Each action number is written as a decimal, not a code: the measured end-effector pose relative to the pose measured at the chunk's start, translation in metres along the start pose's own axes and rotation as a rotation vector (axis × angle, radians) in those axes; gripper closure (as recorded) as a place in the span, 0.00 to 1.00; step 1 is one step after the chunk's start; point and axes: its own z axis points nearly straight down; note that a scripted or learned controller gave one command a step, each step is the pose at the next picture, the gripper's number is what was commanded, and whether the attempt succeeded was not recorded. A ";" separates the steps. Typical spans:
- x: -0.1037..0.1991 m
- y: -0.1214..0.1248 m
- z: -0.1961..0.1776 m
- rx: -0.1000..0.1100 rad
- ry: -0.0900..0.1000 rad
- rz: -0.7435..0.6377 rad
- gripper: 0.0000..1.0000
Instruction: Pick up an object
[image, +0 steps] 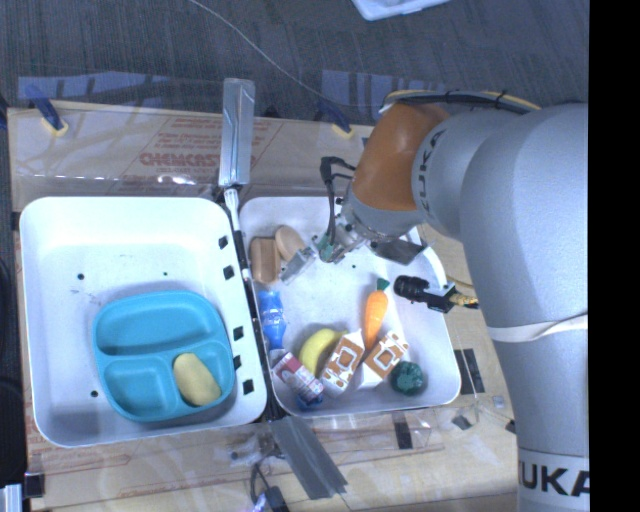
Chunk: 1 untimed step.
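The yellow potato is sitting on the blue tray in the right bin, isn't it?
Not quite. The potato does sit on the blue tray, but that tray is in the left bin, not the right one. The camera view shows it. The right bin holds the carrot and other small things.

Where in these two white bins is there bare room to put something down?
The left bin has bare floor along its back, behind the blue tray holding a yellow potato. The right bin is crowded along its front by the lemon, carrot and small boxes; a smaller bare patch lies mid-floor below the gripper.
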 end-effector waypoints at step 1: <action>0.002 0.036 0.010 -0.002 0.001 -0.093 0.00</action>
